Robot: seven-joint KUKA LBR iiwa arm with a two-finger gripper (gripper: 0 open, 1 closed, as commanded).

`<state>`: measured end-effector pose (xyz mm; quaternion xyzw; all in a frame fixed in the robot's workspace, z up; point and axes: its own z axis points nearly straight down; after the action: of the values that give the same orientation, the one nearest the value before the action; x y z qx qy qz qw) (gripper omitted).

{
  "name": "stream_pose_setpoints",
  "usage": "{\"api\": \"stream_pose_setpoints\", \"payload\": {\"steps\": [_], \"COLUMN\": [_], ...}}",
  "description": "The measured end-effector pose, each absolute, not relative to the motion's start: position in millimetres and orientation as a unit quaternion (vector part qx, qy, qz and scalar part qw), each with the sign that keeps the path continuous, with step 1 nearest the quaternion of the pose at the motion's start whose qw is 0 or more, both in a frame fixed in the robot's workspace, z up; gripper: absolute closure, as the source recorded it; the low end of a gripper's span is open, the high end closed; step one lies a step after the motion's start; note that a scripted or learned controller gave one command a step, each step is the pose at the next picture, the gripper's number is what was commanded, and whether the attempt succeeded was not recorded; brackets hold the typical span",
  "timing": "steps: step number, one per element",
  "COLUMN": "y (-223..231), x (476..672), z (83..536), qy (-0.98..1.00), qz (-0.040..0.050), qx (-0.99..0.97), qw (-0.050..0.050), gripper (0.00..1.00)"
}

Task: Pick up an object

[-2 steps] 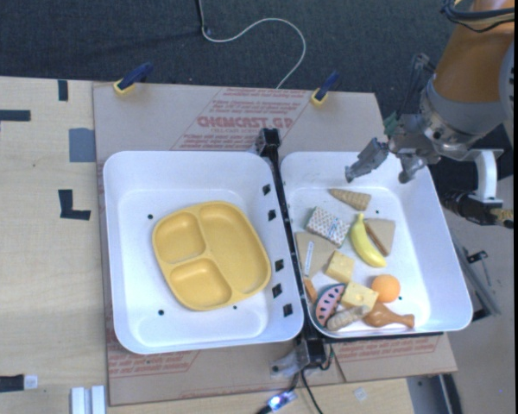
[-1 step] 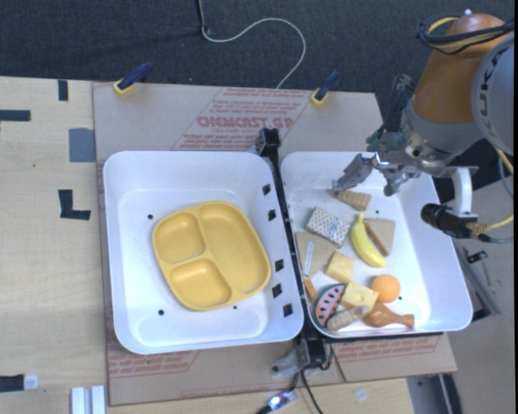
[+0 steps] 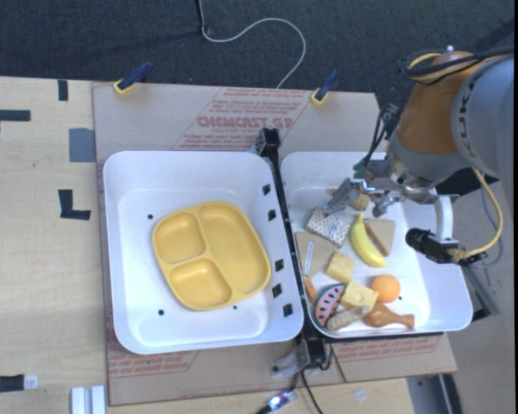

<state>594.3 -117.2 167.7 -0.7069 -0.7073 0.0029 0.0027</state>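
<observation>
Arm: grey KUKA arm with the orange band (image 3: 432,115) comes in from the right, hanging over the right-hand shallow white bin (image 3: 449,313).
Gripper: the two-finger metal gripper (image 3: 360,198) sits low at the back of the pile, just above the yellow banana (image 3: 366,241). Fingers look a bit spread with nothing clearly between them, but it's pretty blurry there, so honestly can't tell.
Stuff in right bin: speckled grey-white wedge (image 3: 329,226), banana beside a tan bread-like slice (image 3: 382,233), pale yellow cheese-like cubes (image 3: 350,281), small orange ball (image 3: 384,286), pink watermelon slice toy (image 3: 328,301), brown drumstick-shaped piece (image 3: 388,319) at the front.
Left bin: left-hand shallow white bin (image 3: 129,231) holds a yellow three-compartment plastic tray (image 3: 211,254), lying flat, tilted diagonally.
</observation>
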Motion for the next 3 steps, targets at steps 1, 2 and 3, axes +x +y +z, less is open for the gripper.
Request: {"api": "stream_pose_setpoints", "payload": {"steps": [1,2,3], "y": [-121.6,-124.5,-123.7], "x": [584.5,588.7,591.5], "z": [111.6,91.0,103.8], "qy": [-0.707,-0.707,-0.708], "qz": [0.0020,-0.0015,-0.0049], "qx": [-0.707,-0.707,-0.706], "qw": [0.001,-0.007,-0.011], "gripper": [0.00,0.00,1.00]}}
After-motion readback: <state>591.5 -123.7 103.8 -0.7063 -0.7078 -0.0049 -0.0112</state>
